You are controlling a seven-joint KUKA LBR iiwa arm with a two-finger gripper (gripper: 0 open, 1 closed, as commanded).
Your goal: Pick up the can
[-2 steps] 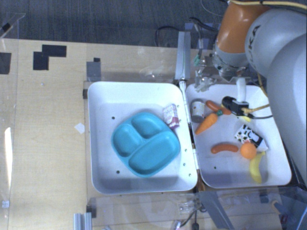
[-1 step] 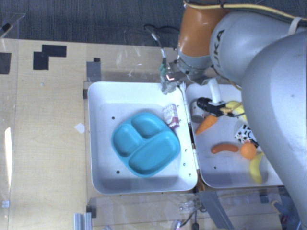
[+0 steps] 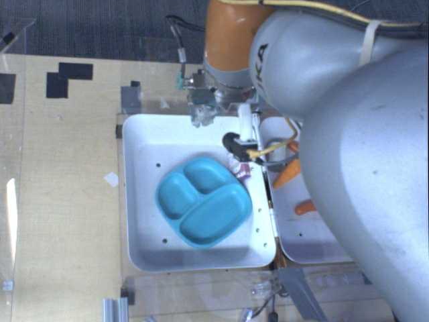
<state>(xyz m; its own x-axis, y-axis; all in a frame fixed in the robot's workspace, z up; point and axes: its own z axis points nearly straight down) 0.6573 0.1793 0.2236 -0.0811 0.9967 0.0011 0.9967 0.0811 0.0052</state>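
Observation:
A small pink and dark red can (image 3: 242, 172) lies in the left bin (image 3: 144, 247), wedged between the upper right rim of a blue divided plate (image 3: 204, 201) and the bin's right wall. Robot hardware just above the can partly hides it. My gripper (image 3: 202, 115) hangs over the bin's far edge, up and to the left of the can and apart from it. Nothing shows in the gripper.
The blue plate takes up most of the left bin's floor. In the right bin (image 3: 295, 250) lie two orange pieces, one carrot-like (image 3: 287, 174) and one shorter (image 3: 305, 208). The grey arm covers most of the right bin.

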